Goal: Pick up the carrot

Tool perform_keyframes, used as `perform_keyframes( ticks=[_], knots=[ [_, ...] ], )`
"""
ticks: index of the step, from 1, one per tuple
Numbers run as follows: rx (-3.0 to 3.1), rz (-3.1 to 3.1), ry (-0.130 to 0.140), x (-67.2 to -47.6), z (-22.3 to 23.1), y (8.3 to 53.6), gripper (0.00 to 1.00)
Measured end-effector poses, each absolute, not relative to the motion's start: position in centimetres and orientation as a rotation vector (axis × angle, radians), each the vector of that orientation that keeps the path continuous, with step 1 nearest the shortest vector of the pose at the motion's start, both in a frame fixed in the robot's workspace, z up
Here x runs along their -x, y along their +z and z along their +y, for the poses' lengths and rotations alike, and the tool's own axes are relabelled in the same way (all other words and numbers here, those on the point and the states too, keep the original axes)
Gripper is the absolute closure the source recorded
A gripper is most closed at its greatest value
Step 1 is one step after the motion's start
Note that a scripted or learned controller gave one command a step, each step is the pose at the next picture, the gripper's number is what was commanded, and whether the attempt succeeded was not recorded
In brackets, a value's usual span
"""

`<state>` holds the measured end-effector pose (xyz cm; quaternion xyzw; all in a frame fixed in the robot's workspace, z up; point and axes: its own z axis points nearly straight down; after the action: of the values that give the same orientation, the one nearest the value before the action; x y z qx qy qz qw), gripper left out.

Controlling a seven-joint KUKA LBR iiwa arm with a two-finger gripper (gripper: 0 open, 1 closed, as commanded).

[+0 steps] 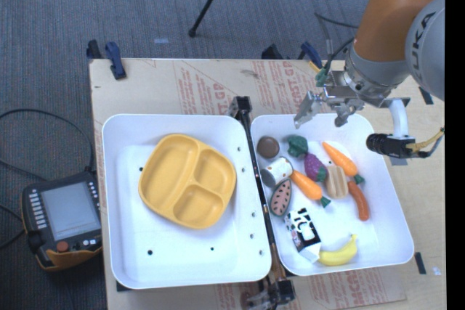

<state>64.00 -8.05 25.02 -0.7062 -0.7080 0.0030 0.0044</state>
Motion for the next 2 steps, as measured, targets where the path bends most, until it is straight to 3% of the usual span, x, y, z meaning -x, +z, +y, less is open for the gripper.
perform_keyframes(
  ticks=[1,2],
  knots=[
    [2.013,-2.384,0.019,-57.7,-14.2,9.8,0.00],
    [2.031,-2.385,0.003,-58.3,-14.3,11.4,1.00]
  ],
)
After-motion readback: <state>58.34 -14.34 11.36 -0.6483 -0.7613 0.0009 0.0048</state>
